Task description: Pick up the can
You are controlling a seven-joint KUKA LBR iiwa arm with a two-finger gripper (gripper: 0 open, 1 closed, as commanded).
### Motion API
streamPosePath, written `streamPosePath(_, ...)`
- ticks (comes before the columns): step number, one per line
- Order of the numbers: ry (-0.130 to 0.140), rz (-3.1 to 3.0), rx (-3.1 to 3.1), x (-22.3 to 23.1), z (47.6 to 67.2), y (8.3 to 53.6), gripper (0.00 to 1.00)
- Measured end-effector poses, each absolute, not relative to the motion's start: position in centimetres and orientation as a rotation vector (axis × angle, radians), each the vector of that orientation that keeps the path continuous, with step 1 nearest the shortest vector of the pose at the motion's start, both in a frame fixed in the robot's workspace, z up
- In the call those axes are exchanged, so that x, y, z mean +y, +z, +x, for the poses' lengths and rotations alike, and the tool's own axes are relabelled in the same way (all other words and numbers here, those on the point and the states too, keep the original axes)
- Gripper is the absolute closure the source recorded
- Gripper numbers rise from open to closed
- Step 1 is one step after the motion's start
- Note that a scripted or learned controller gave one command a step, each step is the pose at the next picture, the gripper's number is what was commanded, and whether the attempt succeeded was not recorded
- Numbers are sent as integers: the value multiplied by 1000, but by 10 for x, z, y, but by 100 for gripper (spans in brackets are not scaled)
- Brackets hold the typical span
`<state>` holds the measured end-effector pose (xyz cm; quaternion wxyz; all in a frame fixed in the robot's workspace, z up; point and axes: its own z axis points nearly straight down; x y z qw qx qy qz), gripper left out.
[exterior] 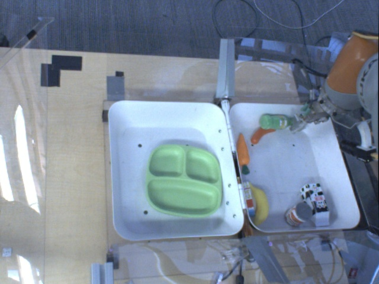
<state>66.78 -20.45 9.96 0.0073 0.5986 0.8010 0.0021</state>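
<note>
Two shallow white bins sit side by side on the pale wooden counter [71, 158]. The left bin [127, 218] holds a green divided plate [185, 179] with three compartments, lying flat near the bin's middle. The right bin [343, 188] holds the smaller things. The can [295, 214] lies tipped on its side in the near part of this bin, its open round end turned toward the near edge, and it touches a small carton printed with black and white patches [315, 201] that stands just to its right. Against the left wall of the right bin, near the near corner, a yellow banana [259, 203] lies curved along the divider. Farther up the same wall an orange carrot [243, 151] lies lengthwise, with its dark green tip pointing toward the near side. At the far end of the bin a green bottle [275, 122] lies on its side, and a small orange-red piece [260, 135] rests just beside it on its near-left. The arm [352, 70] reaches in from the right, its orange band above the far right corner of the right bin, and the end effector [308, 118] hangs low at the far end of that bin, just right of the green bottle and well apart from the can. Whether it is released or clenched cannot be told here.
</note>
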Motion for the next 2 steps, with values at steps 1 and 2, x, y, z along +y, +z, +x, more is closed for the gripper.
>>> streamPosePath(1,9,1873,2512,-202,668,99,0)
streamPosePath(2,-6,2147,2299,-131,661,86,0)
